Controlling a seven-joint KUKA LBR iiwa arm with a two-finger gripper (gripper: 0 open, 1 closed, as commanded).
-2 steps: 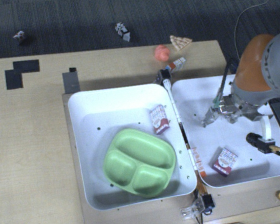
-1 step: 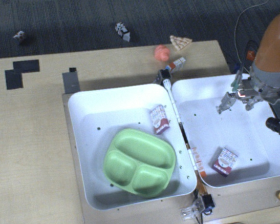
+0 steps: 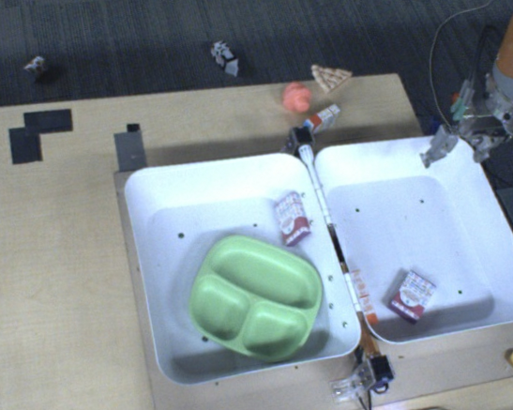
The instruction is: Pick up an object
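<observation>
In the right bin (image 3: 485, 214), a small red-and-white carton (image 3: 411, 294) lies near its front edge with bare floor behind it, while the gripper (image 3: 456, 141), fingers spread and holding nothing, hangs above the bin's far right rim.

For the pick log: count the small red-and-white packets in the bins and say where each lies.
2. One packet lies in the left bin, by its right wall above the green tray. The other packet lies in the right bin, near its front. The tray may hide more.

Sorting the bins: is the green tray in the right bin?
No, the green tray lies in the left bin, beside a small red-and-white packet.
</observation>
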